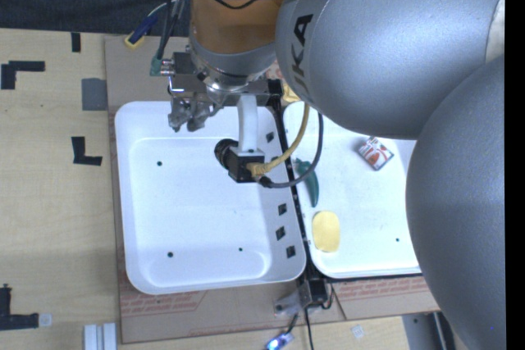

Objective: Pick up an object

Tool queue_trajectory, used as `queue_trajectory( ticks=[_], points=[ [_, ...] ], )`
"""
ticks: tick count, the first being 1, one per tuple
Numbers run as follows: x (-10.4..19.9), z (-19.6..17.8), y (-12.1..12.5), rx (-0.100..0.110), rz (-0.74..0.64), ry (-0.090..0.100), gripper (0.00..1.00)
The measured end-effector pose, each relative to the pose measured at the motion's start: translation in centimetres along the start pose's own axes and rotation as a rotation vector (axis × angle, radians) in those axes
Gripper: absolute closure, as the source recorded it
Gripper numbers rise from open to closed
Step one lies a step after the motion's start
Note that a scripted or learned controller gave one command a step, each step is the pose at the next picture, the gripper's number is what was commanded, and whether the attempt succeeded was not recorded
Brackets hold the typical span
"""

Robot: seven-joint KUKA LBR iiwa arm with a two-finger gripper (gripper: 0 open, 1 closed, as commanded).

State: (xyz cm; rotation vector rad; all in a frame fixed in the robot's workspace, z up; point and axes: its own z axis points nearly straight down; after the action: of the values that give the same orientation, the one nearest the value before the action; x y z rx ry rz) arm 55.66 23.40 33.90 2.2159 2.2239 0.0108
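Observation:
My gripper [187,119] hangs over the far edge of the left bin [148,258], below the orange wrist band. No object shows at its tip. In the right bin [369,262] lie a yellow object [326,230] near the front, a teal object [311,180] by the dividing wall, and a small red and white packet [374,152] further right. The gripper is well to the left of all three.
A black fitting with a yellow cable [236,161] hangs from the wrist over the left bin's far right part. The big grey arm covers the right bin's far side. Brown cardboard with black marks surrounds the bins.

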Motion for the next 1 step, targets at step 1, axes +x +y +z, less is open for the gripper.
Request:
queue_trajectory(
  ticks=[1],
  points=[
    [-0.01,-11.73,1.38,-0.006,0.000,0.002,1.00]
  ],
)
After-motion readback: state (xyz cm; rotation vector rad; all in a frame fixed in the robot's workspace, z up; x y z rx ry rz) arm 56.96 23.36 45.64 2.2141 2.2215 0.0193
